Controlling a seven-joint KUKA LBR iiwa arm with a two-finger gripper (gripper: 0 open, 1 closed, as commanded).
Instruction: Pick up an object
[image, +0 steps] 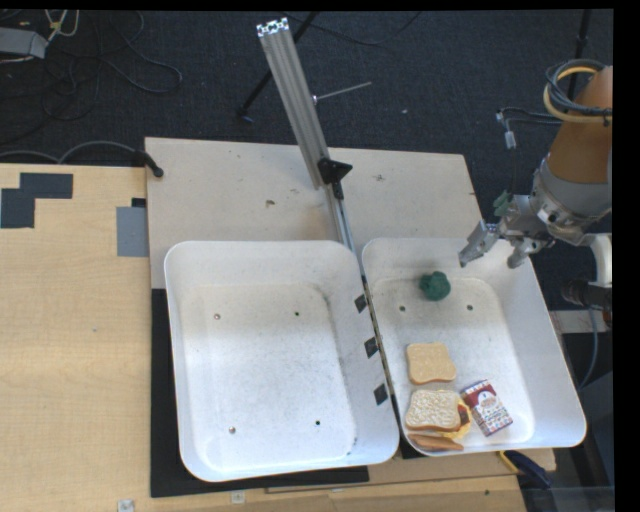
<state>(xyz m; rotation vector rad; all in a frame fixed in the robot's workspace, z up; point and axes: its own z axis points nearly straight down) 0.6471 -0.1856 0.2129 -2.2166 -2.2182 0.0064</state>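
Note:
In the right bin (540, 330) a dark green lump (434, 286) lies near the far wall. Closer to the front are a slice of toast (430, 363), a sandwich (435, 414) and a small red and white carton (487, 408). My gripper (497, 248) hangs over the far right rim of that bin, right of the green lump and apart from it. Its two fingers stand spread, with nothing between them.
The left bin (180, 330) sits beside the right one, with black clips (370, 346) along the shared edge. A slanted aluminium bar (300, 110) rises behind the bins. A wooden tabletop (70, 340) lies to the left.

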